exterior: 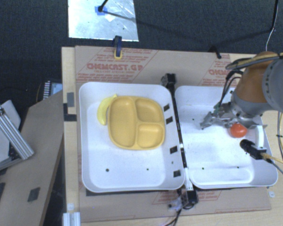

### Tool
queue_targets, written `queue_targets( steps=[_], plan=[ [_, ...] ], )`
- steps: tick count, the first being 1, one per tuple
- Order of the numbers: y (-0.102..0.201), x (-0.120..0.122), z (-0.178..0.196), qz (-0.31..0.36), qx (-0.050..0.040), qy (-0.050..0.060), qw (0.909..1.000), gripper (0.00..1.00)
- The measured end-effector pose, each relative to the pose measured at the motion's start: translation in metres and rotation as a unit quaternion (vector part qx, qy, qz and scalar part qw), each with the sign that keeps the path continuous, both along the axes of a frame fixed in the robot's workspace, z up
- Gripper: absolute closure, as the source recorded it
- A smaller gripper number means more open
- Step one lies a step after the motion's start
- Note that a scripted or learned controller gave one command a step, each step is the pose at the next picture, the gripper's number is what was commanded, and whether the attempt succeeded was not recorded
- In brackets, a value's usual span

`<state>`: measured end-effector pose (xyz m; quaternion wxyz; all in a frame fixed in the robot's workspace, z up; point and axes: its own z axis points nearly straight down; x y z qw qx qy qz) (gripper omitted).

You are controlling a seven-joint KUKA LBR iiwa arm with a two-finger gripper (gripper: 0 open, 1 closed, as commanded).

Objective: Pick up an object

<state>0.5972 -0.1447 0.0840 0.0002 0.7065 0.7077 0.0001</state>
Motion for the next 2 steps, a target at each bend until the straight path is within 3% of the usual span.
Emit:
queue_targets(
  steps=[1, 2],
  plan=[
    [0.0, 0.001, 0.012, 0.0, -0.0005, -0.002, 1.0, 1.0],
    [0.0, 0.005, 0.056, 0.001, -0.0006, -0.003, 1.0, 1.0]
  ],
)
